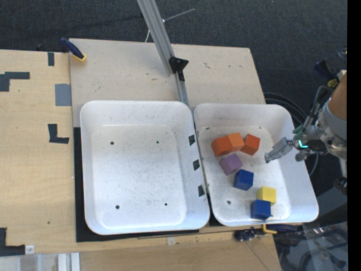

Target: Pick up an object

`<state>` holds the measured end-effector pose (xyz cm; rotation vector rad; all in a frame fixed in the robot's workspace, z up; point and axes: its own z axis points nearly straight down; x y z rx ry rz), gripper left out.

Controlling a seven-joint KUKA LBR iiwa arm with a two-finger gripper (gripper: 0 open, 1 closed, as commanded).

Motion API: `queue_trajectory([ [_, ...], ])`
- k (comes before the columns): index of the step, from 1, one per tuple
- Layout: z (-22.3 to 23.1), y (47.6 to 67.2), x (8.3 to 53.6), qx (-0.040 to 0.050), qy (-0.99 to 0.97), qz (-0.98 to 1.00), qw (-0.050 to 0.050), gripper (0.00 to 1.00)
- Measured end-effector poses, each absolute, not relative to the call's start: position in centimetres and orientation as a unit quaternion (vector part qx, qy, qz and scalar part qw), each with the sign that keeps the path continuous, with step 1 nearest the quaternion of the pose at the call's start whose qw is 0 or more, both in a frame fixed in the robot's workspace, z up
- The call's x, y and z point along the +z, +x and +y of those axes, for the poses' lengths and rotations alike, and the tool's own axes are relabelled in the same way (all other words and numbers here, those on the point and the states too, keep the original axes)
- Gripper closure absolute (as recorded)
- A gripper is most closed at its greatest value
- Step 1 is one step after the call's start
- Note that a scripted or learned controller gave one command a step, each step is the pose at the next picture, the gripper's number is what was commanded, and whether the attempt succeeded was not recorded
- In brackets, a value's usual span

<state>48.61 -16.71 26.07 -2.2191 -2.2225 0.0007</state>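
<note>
Six blocks are counted in the right bin (293, 205), all grouped around the purple block (230, 164), which is taken as the landmark. Two orange blocks are noted just above it: the larger orange block (227, 144) touching or nearly touching it, the smaller orange block (250, 144) beside that. A blue block (243, 180) is seen just below and right of the purple one. Farther down, a yellow block (267, 194) and a second blue block (260, 209) are pressed together near the bin's lower wall.

The end effector (276, 152) is seen over the bin's right side, right of the purple block and level with the smaller orange block; nothing is seen gripped. Whether it is released or clenched cannot be told at this size.

Risks judged from here:
- Crowding. A descent onto the orange pair or the purple block could be fouled by a neighbour, and the target pushed aside rather than gripped.
- Two blocks could be caught at once and one dropped.
- The yellow-blue pair could be wedged against the wall, leaving little room for entry.
- The first blue block appears, perhaps, the most isolated and safest.
</note>
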Motion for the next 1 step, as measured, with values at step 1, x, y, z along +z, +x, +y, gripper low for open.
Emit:
queue_trajectory([
  [1, -16.72, 48.61, 26.08, 0.0002, -0.707, -0.708, 0.000, 0.00],
])
